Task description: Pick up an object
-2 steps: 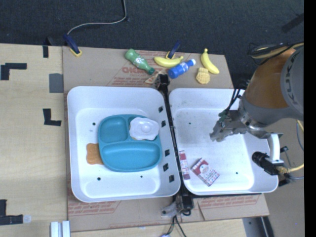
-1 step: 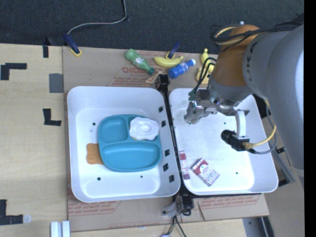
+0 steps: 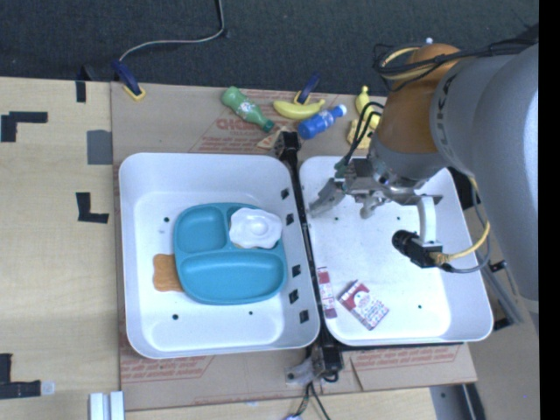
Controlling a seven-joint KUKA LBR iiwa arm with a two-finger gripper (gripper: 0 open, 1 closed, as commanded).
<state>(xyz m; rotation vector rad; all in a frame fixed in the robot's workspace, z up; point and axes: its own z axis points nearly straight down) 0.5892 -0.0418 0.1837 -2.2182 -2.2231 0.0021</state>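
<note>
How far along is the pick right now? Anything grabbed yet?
Done: the arm has reached in over the right bin, with the gripper near that bin's upper left part. In hand: nothing shows between the fingers. Left: the whole grasp and lift. The red packet lies flat in the right bin, apart from the gripper; the blue tray and white object sit in the left bin.

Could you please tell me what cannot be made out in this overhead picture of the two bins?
- Gripper: the wrist and dark fittings crowd it, so the fingers' state is unreadable.
- Right bin: the arm covers its upper right part.
- Tan object: the blue tray overlaps it; its kind is unclear.
- Red-and-white packet: print too small to read.
- Yellow item behind the bins: partly hidden by the arm.
</note>
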